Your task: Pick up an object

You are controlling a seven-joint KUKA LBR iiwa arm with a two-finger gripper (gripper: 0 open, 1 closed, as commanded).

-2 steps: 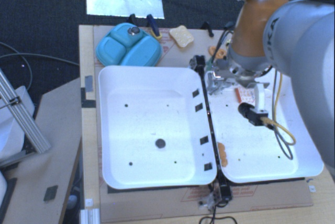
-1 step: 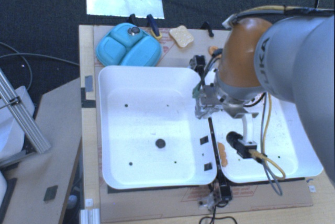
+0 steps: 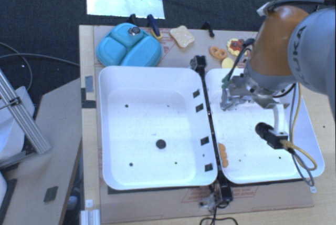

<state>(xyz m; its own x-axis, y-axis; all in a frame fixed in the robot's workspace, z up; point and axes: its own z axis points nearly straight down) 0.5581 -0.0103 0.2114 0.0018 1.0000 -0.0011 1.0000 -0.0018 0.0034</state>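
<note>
Reaching in from the right, the grey arm hangs its jaws low over the right bin, near the upper left corner. A small orange object lies by that bin's left wall, well below the jaws; a dark round piece sits in the left bin. Toy food and a blue container wait outside on the bench, probably spares. Whether anything is grasped cannot be told: the wrist hides much.

Pale letters "UKA" reading downward on the grey arm, partly cut off, no other legible text or labels
</note>
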